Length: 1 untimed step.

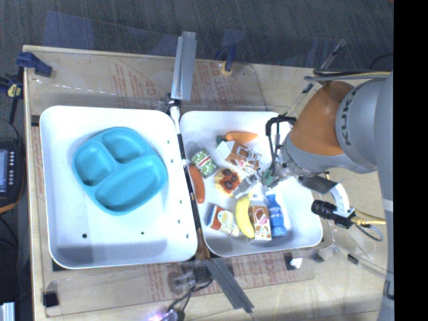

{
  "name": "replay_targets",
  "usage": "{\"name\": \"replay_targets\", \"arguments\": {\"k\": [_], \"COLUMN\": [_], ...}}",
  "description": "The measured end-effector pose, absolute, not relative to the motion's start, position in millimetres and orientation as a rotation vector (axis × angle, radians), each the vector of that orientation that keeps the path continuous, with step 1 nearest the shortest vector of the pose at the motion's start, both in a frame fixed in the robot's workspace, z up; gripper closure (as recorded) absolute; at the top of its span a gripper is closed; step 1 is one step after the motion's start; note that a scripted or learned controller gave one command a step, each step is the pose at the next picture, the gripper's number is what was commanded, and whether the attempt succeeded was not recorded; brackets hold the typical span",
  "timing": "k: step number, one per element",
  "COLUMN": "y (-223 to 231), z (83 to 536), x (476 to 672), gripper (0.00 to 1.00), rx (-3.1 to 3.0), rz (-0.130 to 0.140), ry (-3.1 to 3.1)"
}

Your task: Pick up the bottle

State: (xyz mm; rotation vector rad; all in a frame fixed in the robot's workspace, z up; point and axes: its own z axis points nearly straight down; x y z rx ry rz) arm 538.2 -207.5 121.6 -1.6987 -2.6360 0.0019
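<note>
Two bins: two shallow white bins are seen side by side on the bench (100,72); the left bin (60,246) and the right bin (304,236) touch along their inner walls.
Left bin: a blue divided plate (120,168) with three compartments is placed in its upper middle part.
Bottle: a small blue bottle (276,217) with a white cap is lying in the right bin, near the lower right corner, its cap turned toward the upper edge.
Neighbours of the bottle: a small brown carton (259,221) is touching its left side, and a banana (244,218) lies just beside that carton.
Other things in the right bin: a sausage (196,183) is lying along the left wall, a carrot (241,137) near the upper edge, and several small food packets (235,169) in the middle.
Arm: the grey arm (364,122) with the orange band reaches over the right edge of the right bin.
Gripper: the gripper (269,177) is seen low over the bin, just above the bottle's cap; whether the claw is spread or pressed together cannot be told.
</note>
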Motion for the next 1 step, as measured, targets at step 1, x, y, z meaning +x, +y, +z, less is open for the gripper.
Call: {"name": "replay_targets", "arguments": {"k": [1], "y": [-208.7], "z": [91.3], "x": [529.6], "gripper": [0.0], "rx": [-1.65], "rz": [0.001], "ry": [-2.668]}}
